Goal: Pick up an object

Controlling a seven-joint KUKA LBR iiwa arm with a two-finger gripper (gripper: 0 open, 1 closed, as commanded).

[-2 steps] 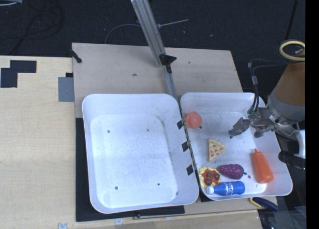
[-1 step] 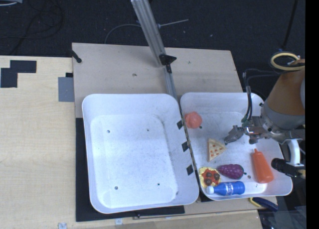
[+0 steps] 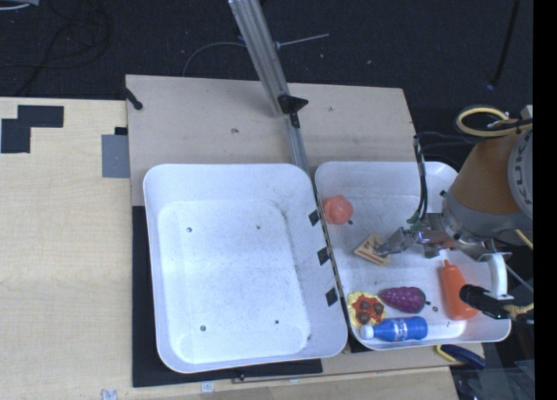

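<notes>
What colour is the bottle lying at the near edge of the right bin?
Blue with a white cap end; the bottle shows best in the camera view.

Even overhead light, bright white bins (image 3: 174, 190), dim dark floor beyond bench, soft focus, faint shadows

Matt white plastic bins (image 3: 228, 259) sat on a pale wooden bench (image 3: 348, 120).
A ribbed metal rail (image 3: 261, 50) looked dull; the blue bottle (image 3: 399, 330) shone glossy.
</notes>
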